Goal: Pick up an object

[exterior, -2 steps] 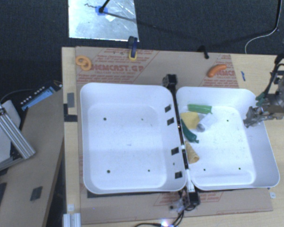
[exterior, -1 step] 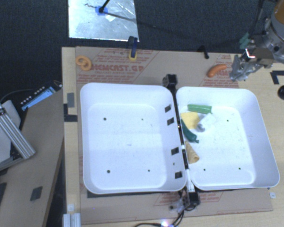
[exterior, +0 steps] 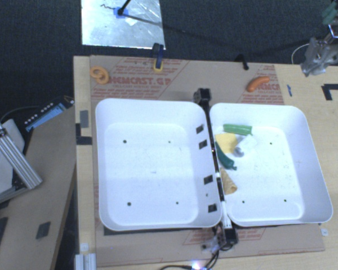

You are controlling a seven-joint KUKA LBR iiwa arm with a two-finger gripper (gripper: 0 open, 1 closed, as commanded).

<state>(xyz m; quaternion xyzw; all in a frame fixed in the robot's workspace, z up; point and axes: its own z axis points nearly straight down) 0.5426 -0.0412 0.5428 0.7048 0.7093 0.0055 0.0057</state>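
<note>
Overhead view of the bench at an early stage of the pick. The gripper sits at the upper right of the frame, beyond the bench's far corner and well apart from both bins; whether it is open or closed cannot be told, and nothing is seen in its grasp. The candidate objects lie clustered along the left wall of the right bin: a green stick uppermost, a yellow piece below it, a dark green piece and a tan cone lowest. The left bin holds no objects. Judged from this layout, no lift has occurred; approach, descent, grasp and raise all remain.
</note>
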